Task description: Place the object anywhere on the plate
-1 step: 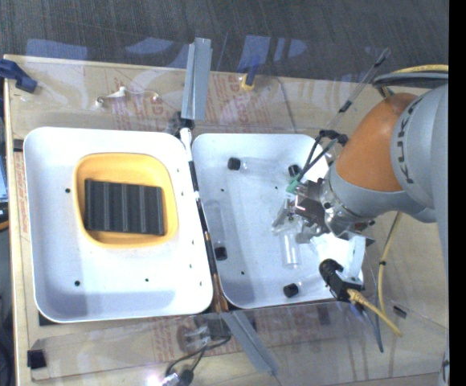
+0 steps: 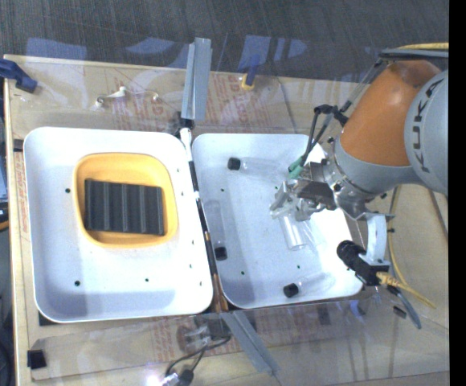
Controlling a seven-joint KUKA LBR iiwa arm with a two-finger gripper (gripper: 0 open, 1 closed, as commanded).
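**Ribbed block on the plate, gripper over the far bin**

A yellow plate (image 2: pixel 120 166) with rounded corners lies in the left white bin (image 2: pixel 48 280), nearer that bin's far wall than its near one. A dark, ribbed rectangular object (image 2: pixel 125 207) lies flat on the plate. It covers most of the plate's middle and its near part, and a yellow margin shows on the far side and on both flanks.

The gripper (image 2: pixel 291 203) is well to the right of the plate, low over the floor of the right white bin (image 2: pixel 249 215). Glare and its own metal parts hide whether the claw is apart or together, so that cannot be told. Nothing can be seen clamped in it. Just on the near side of the gripper, also far right of the plate, is a pale, clear item (image 2: pixel 295 233) whose shape is too faint to name.

Three small black caps dot the right bin, all right of the plate:
- one far (image 2: pixel 234 164)
- one near (image 2: pixel 291 290)
- one closest to the plate, by the bins' shared wall (image 2: pixel 220 252)

The arm's orange band (image 2: pixel 382 119) is beyond the gripper, farthest from the plate.
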